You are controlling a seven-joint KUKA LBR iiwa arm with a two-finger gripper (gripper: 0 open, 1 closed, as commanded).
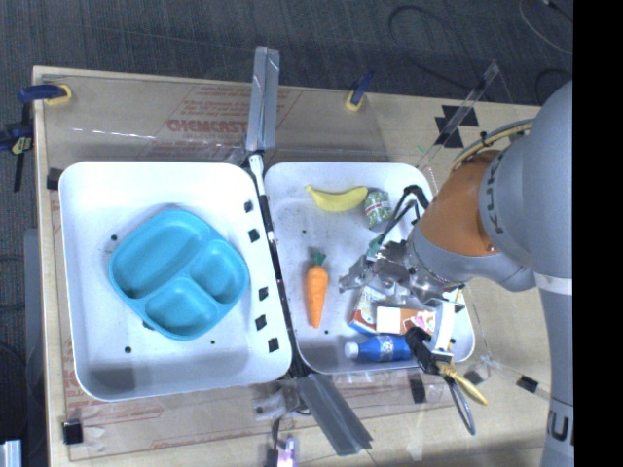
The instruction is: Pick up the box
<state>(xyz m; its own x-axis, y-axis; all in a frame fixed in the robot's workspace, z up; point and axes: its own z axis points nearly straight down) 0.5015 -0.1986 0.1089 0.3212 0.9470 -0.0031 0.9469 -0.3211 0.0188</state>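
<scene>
Two bins on the counter (146, 86) | box (391, 317) lies in right bin (292, 261), beside carrot (316, 295) | our hand (389, 272) poised above it, grip unclear | lift not done

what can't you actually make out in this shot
- Pincer, camera view: wrist hardware covers its tips, so open or shut is unclear.
- Box: the pincer overlaps its upper part; its label is too small to read.
- Small can beside the banana: too small to identify.
</scene>
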